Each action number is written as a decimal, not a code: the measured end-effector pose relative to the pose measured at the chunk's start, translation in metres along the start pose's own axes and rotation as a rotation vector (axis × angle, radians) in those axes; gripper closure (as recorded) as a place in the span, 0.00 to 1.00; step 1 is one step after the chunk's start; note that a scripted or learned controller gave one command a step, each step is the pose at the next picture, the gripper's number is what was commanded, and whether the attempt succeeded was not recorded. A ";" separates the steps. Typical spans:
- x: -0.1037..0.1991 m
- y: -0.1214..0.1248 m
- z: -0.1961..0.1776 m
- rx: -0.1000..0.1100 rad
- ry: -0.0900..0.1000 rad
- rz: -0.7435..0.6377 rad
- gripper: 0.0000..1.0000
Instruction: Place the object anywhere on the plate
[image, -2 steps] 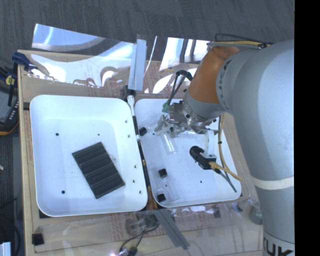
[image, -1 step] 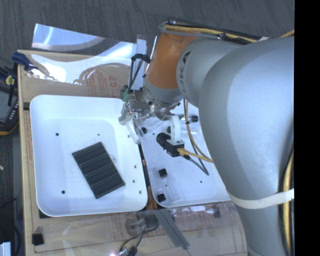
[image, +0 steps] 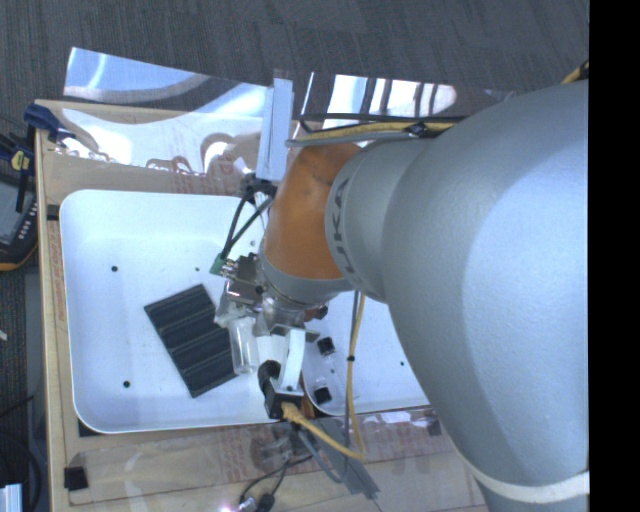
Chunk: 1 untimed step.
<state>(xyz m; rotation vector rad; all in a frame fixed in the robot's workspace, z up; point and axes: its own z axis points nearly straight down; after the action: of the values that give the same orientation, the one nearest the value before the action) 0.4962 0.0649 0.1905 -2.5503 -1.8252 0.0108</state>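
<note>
— From the camera view above the surface, where did the object lie?

— In the left bin (image: 110, 330), towards its near right part. It was a dark ribbed slab (image: 190, 340), flat on the white floor. Its long axis ran from far to near, the near end swung a little to the right.

— And the gripper (image: 243, 352)?

— Just beside the slab's right long edge, perhaps touching it. The wrist hung over that edge, not over the slab's middle. The slab lay to the left of the gripper.

— Was it gripped?

— I couldn't tell. The pale parts at the tip ran together with the white bin, so whether it was open or closed was beyond me. I wouldn't call the slab held.

— What did the next move depend on, then?

— By my judgement, on that sideways offset. To close across the slab's short width, the gripper would need to sit further left. The grey arm (image: 480, 250) covered the scene's right half.
</note>
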 end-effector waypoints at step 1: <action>0.061 -0.043 0.068 -0.001 -0.001 0.189 1.00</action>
<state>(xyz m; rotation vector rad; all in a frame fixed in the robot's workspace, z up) 0.4741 0.1363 0.1230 -2.7126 -1.5778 0.0125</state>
